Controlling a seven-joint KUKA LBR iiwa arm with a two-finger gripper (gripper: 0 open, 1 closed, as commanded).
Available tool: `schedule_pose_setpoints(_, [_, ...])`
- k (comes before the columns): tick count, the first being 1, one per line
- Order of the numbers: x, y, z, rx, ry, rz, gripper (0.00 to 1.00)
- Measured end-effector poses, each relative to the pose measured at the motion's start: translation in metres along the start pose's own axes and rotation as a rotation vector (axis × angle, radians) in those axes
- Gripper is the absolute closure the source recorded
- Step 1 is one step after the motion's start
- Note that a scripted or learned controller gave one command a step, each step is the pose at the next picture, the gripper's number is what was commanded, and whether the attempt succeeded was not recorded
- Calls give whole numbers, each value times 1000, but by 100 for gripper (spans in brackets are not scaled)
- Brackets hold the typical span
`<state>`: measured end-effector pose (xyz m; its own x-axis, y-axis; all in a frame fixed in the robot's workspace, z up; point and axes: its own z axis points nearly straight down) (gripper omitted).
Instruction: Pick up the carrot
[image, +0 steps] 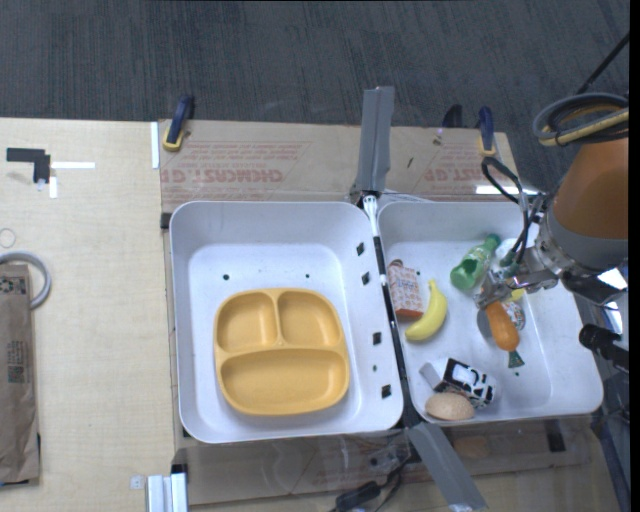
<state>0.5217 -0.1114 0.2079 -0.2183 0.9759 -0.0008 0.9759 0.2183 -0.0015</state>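
The gripper (503, 291) hovered just above the carrot (502, 327) in the right bin (560, 400), near the banana (430, 313), its fingers too blurred to tell whether apart or together.

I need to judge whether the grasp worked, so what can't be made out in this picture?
- Gripper: its fingertips blur into the clutter above the carrot; contact unclear, camera view.
- Green bottle: its right end is hidden behind the gripper.
- Small carton: label print too small to read.
- Arm: cut off by the right edge.
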Motion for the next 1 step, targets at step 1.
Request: schedule_pose_setpoints(1, [-1, 0, -8, 1, -1, 0, 100])
